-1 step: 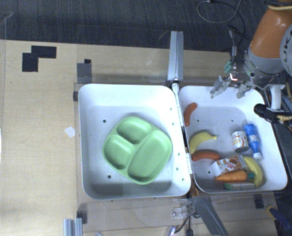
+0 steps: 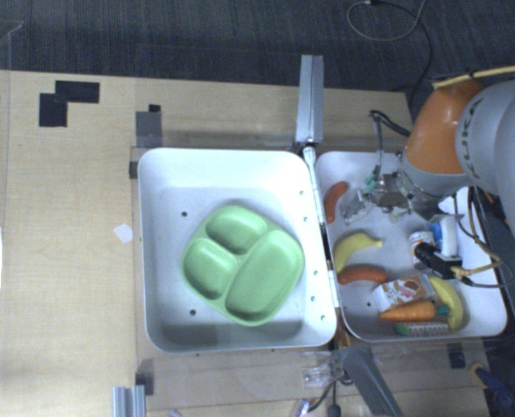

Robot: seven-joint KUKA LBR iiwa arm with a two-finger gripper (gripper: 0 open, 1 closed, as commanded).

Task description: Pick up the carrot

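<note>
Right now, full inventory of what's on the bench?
left bin: 1, white, left half of the bench
divided plate: 1, green, inside the left bin
right bin: 1, white, beside the left bin
carrot: 1, orange, near edge of the right bin
bananas: 2, yellow, one mid-bin, one at the right by the carrot
sausages: 2, red-orange, one by the divider, one below the middle banana
arm: 1, grey with orange band, over the right bin
claw: 1, metal, above the far part of the right bin

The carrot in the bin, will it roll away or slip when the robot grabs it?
The carrot looks round and tapered, so it may roll or squirt sideways. The banana and a small packet touching it probably limit rolling. It looks stiff, not floppy.
</note>
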